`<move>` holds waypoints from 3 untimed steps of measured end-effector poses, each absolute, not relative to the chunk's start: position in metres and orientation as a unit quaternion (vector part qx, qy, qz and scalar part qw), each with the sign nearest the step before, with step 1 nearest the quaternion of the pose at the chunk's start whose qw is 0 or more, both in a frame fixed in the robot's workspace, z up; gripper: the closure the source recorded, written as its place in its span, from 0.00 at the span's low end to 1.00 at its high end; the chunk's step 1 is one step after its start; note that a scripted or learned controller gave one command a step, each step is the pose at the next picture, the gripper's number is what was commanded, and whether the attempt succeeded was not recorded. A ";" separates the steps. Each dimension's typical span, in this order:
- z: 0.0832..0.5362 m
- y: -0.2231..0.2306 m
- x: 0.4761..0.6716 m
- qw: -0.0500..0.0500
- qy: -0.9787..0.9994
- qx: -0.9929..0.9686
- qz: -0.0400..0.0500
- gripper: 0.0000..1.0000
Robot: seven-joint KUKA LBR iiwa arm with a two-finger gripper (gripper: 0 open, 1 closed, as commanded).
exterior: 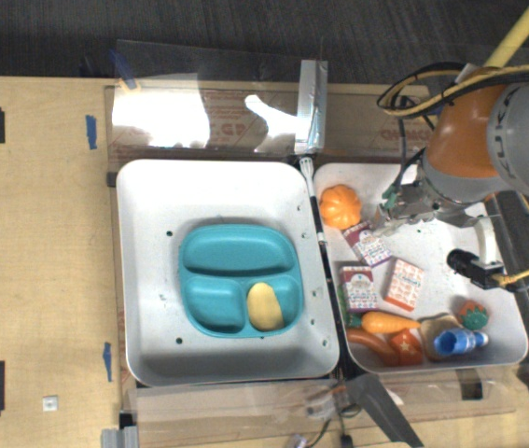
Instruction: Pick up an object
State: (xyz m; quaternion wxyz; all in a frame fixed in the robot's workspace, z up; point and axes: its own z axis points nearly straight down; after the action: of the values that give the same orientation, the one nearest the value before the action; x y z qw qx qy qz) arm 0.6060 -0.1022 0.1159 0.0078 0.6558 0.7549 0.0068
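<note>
Two white bins (143, 250) — three small cartons (404, 286), one pumpkin (340, 205).

Single fixed camera above the bench (31, 250), looking down at a slant on both white bins: left bin (143, 213), right bin (511, 339). The arm (488, 143) enters from the frame's right. Mounting height probably moderate; both bins fit whole.

Bright overhead light; glare on clear panel (199, 110).
</note>
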 end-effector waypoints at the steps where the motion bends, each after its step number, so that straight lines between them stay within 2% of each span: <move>1: 0.115 -0.102 0.605 0.007 0.755 0.656 0.006 0.00; 2: 0.087 -0.101 0.668 0.003 0.747 0.664 0.001 0.00; 3: 0.086 -0.105 0.653 0.001 0.744 0.668 0.000 0.00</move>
State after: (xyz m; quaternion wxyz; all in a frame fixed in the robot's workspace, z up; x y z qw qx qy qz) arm 0.6532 -0.1052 0.0864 0.0005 0.6678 0.7444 0.0004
